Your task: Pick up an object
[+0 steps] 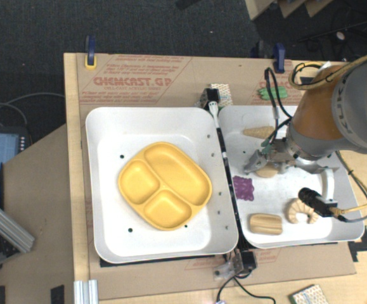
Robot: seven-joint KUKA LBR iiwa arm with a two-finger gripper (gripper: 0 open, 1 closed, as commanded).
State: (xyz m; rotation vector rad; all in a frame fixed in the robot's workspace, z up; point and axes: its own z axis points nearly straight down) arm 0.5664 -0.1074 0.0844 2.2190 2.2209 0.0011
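The right bin (341, 230) holds several small things. A purple lumpy piece (242, 187) lies near its left wall. A tan loaf-shaped block (265, 223) sits at the front, with a pale curled piece (297, 213) to its right. A tan cone-shaped piece (258, 132) lies toward the back. My gripper (261, 161) is down low in the middle of this bin, right over a small tan piece (267, 172) that is partly hidden beneath it. I see nothing clearly held.
The left bin (101, 170) holds a yellow three-section plate (164, 185). A ridge (224, 163) divides the two bins. My grey and orange arm (335, 116) covers the back right of the right bin. Green clutter (273, 93) lies on the cardboard behind.
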